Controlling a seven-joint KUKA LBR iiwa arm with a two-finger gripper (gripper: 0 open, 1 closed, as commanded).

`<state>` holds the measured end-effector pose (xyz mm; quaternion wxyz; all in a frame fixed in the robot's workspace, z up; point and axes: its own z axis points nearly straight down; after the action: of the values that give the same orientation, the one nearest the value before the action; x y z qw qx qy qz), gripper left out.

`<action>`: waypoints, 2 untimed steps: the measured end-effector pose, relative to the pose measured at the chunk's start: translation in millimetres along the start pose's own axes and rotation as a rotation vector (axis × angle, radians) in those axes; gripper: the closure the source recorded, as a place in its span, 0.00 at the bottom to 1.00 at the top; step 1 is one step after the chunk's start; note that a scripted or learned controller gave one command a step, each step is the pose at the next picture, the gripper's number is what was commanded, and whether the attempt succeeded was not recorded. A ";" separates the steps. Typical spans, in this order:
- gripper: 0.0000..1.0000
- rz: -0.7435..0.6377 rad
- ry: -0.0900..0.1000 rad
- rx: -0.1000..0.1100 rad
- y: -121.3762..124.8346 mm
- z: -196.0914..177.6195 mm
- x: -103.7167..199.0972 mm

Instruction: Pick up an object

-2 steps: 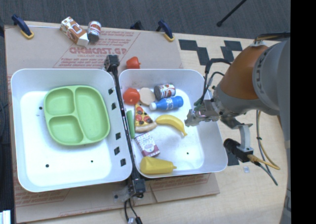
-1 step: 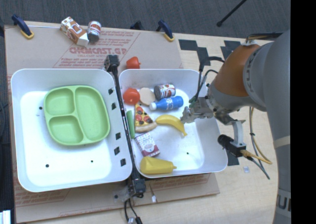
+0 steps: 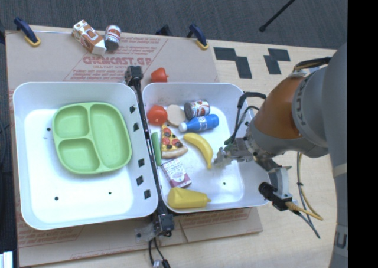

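Note:
The right bin (image 3: 236,92) holds several toy foods. A yellow banana (image 3: 199,147) lies mid-bin, with a blue bottle (image 3: 200,123) and a small can (image 3: 196,108) behind it. Left of these are a pizza slice (image 3: 171,141), a red tomato (image 3: 156,114), a beige piece (image 3: 174,113) and a green stick (image 3: 156,146). A pink packet (image 3: 176,173) and a yellow block (image 3: 187,198) lie at the front. My gripper (image 3: 223,157) hangs low inside the bin, just right of the banana's lower end, over bare bin floor. I see nothing held in it.
The left bin (image 3: 23,143) holds a green divided plate (image 3: 91,137). Behind the bins, on cardboard, lie a small carton (image 3: 87,35), a can (image 3: 112,36) and a red piece (image 3: 159,75). The arm's orange band (image 3: 283,110) overhangs the right bin's right rim.

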<state>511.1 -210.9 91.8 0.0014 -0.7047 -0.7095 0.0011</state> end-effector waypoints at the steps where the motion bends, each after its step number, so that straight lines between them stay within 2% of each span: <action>1: 1.00 0.003 -0.001 -0.003 -34.6 -105.4 7.9; 2: 1.00 0.002 -0.001 -0.005 31.4 -151.2 -0.4</action>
<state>543.0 -211.1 242.9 -0.0008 -0.7053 -0.7089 -0.0001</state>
